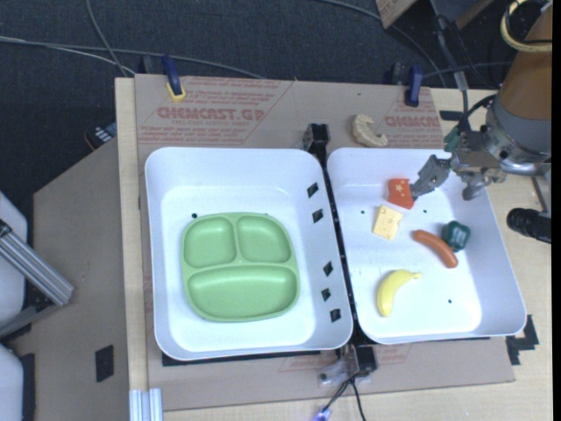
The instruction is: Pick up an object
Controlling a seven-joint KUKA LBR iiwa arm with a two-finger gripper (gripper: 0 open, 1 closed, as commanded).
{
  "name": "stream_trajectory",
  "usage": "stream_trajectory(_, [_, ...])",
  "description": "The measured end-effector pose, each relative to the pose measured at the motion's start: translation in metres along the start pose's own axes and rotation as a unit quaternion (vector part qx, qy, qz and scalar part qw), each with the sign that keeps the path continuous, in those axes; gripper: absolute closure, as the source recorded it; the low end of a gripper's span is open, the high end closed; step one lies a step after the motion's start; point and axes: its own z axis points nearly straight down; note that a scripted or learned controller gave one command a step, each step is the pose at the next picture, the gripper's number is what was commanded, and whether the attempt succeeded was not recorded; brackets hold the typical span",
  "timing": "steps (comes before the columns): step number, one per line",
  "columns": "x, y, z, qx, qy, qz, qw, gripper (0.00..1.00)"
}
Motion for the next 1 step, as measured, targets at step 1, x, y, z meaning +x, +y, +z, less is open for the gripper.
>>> stream_trajectory(1, [0.0002,0.0019,-0.0064,-0.006,-0.001,-0.001,1.0000,0.00])
